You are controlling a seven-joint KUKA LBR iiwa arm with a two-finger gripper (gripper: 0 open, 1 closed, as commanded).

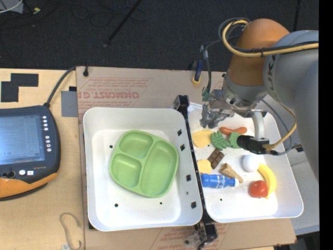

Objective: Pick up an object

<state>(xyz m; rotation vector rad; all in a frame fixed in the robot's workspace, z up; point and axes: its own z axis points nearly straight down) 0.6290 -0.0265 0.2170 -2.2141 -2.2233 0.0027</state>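
2 bins | left bin (99, 139): green plate (144, 163) | right bin (286, 191): banana (269, 177), tomato (258, 189), bottle (217, 181) | gripper (210, 116): grip unreadable

Just one fixed cam, mounted above the bench (52, 82) and tilted down at a slant. Far enough back to fit both white bins side by side, left bin (99, 139) near centre and right bin (286, 202) toward the right edge. Also catches the dark floor along the top and a tablet-style pendant (26, 147) at far left. Arm (260, 51) coming in from the right
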